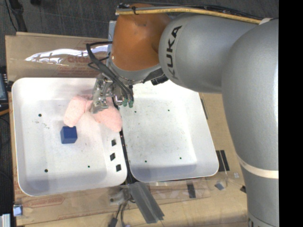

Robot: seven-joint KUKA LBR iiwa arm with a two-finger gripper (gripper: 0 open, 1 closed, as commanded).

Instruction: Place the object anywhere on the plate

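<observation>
Pink, soft-looking pieces point(75, 110) and a blue cube point(68, 134) lie in the left bin point(28, 126). The tool point(102, 100) is seen low over them; its state cannot be told. No plate is made out. Grasp step judged in hand; a confirmed grip is called for next.

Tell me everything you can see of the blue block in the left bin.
The blue block is a small cube-like piece, solid deep blue, matte, possibly foam or wood. It rests flat on the floor of the left bin, left of centre, slightly turned. A pale pink soft object lies just above it, close or touching; I cannot tell which. The gripper is apart from it.
</observation>
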